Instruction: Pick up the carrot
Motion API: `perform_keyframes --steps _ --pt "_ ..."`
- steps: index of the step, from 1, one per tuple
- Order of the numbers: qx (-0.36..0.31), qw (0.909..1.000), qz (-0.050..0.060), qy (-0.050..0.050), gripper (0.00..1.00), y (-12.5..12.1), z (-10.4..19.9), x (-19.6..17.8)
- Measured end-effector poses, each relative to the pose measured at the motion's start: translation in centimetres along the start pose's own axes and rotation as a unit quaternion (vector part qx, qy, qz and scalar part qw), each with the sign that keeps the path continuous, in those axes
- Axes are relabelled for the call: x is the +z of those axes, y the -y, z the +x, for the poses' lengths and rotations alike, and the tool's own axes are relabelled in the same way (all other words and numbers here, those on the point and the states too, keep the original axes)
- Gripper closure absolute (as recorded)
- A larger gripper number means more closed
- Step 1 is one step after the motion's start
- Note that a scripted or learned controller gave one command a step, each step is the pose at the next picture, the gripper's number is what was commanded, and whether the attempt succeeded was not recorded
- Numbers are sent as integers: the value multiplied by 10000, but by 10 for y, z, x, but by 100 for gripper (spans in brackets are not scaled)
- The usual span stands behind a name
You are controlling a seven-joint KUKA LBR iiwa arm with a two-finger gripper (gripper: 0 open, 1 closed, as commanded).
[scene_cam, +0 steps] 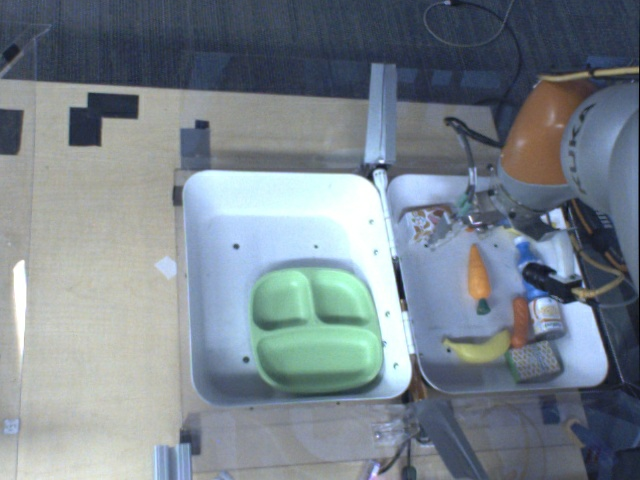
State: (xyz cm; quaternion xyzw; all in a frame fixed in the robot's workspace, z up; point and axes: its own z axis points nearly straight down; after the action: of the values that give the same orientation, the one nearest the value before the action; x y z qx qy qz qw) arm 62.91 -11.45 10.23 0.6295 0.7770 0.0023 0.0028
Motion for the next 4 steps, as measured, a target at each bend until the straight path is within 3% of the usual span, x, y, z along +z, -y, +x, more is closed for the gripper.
perform_keyframes --steps 1,2,4 --pt "426 9991 -6 1 0 -52 44 -85" --pt "1131 9936 11 1 0 -36 34 -83" --pt "1562 9877 -32 9 0 92 -25 12"
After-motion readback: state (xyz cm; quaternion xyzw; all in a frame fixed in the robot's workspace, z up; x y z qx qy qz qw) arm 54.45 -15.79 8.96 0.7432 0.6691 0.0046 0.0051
